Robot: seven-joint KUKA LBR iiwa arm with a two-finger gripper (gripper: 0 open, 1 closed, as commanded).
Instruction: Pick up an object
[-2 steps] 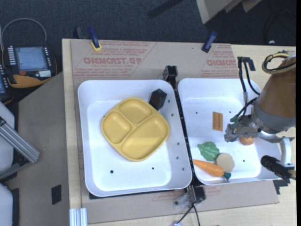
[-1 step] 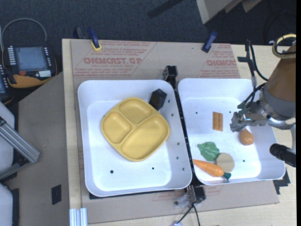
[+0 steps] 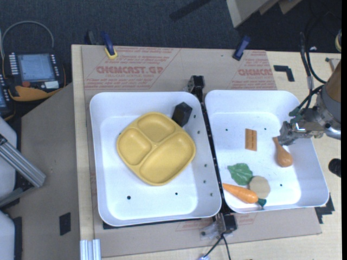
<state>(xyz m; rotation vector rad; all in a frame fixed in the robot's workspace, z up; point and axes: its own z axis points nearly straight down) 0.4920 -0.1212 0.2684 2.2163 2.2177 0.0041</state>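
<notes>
My gripper (image 3: 286, 134) hangs over the right-hand shallow white bin (image 3: 303, 199), close to its right wall, and I cannot tell how my jaws stand. Just below my tip lies a tan, pear-shaped plastic drumstick (image 3: 282, 155), its narrow brown end pointing up toward me and its rounded bulb toward the bin's near edge; whether I touch it I cannot tell. Near the bin's middle rests a small orange-brown rectangular block (image 3: 250, 139), upright in the view. By the near-left corner sit 3 things bunched together: a green leafy plastic piece (image 3: 240, 173), a pale beige round piece (image 3: 260, 186) beside it, and an orange plastic carrot (image 3: 240, 193) lying aslant along the near edge. The left-hand white bin (image 3: 108, 199) carries a yellow plastic plate with 3 compartments (image 3: 156, 154) and a small black block (image 3: 181, 113) at the plate's far-right rim.
</notes>
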